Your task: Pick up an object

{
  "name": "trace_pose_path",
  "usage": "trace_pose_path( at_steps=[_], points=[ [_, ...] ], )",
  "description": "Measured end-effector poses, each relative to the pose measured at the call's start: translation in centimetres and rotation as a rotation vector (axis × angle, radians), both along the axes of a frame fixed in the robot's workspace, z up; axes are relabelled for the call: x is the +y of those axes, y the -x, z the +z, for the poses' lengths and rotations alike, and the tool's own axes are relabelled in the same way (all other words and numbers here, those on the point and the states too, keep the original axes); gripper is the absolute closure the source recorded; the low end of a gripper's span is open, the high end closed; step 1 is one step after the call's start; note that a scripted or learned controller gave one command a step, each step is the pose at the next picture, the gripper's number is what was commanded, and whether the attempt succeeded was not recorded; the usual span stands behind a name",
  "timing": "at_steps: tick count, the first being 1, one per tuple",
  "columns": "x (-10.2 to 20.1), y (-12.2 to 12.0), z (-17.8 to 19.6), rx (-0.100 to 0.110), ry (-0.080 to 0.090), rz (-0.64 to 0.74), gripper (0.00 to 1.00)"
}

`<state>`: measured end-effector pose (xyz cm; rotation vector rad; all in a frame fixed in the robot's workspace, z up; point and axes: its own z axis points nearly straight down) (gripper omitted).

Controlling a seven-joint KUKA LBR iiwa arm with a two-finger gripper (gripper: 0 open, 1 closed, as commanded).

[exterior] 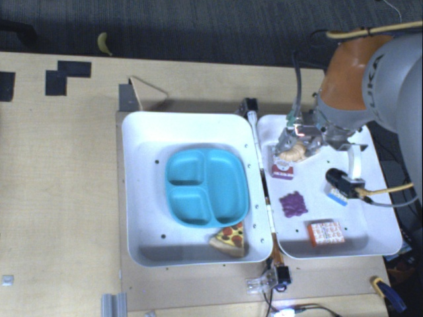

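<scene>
My gripper (295, 142) hangs low over the far left part of the right bin (377, 177). Directly beneath it lies a tan pastry-like piece (293, 154), touching the gripper's tip. A small red and white packet (282, 171) lies just in front of that piece. Further forward sit a purple clump (293, 204) and a red patterned box (326, 232).
The left bin (142, 197) holds a blue divided plate (206, 185) and a pizza slice (229, 238) at its near right corner. The grey arm with its orange band (347, 78) comes in over the right bin's far right side. The bins' shared rim (262, 177) runs close to the gripper's left.
</scene>
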<state>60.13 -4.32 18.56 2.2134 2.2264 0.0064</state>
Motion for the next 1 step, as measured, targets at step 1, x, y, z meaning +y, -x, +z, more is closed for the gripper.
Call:
trace_pose_path(
  at_steps=[1],
  points=[
    [7.49,-6.79,-0.06,0.001,0.000,0.002,1.00]
  ],
)
